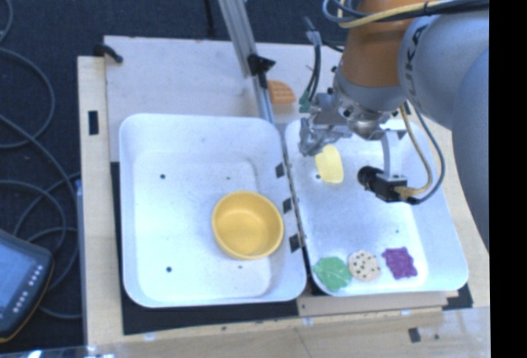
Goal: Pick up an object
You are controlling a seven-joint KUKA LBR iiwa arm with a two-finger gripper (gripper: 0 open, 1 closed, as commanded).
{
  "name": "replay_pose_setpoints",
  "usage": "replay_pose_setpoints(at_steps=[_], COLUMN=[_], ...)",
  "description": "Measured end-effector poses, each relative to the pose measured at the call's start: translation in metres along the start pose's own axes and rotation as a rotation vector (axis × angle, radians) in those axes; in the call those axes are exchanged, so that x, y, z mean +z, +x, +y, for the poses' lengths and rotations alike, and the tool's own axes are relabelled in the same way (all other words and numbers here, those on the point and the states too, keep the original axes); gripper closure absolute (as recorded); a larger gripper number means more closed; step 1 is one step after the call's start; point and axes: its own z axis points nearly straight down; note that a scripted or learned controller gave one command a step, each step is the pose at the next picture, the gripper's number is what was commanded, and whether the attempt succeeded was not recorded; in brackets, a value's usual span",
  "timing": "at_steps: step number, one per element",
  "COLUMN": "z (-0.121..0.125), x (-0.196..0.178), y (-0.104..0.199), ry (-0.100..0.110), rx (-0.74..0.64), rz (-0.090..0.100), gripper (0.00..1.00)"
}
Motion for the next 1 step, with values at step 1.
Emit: replay_pose_setpoints(at_steps=[1], z=[0.0180], x=[0.0011], y=[0.0519], ry=[-0.002], rx=[-0.001], rz=[0.000], gripper=[1.00])
